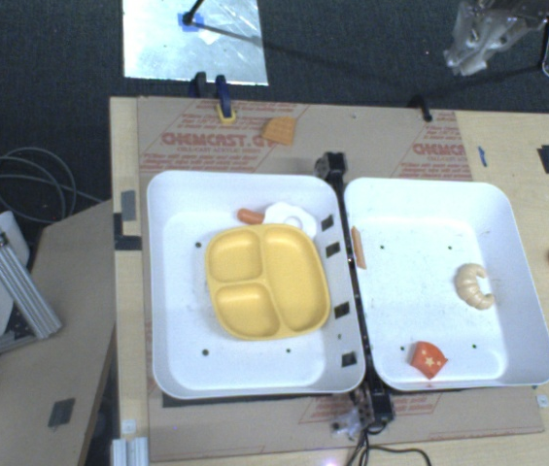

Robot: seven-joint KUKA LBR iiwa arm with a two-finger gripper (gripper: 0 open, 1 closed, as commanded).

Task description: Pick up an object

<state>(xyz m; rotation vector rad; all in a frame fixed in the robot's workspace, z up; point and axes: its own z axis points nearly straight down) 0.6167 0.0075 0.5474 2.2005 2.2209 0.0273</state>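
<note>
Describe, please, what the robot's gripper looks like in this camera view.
The gripper at the top right corner is pale grey and silvery, blurred, with angular metallic parts tapering downward. A thin dark cable loops beside it on the right. No markings are readable.

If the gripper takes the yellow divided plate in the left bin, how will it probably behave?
The yellow plate looks like moulded plastic, so it is probably stiff and light. It is wide and flat, with three shallow compartments; a grip on one rim would likely let it tilt. Its surface looks smooth, so it may slip. It lies flat in the left bin, so it should slide, not roll.
</note>
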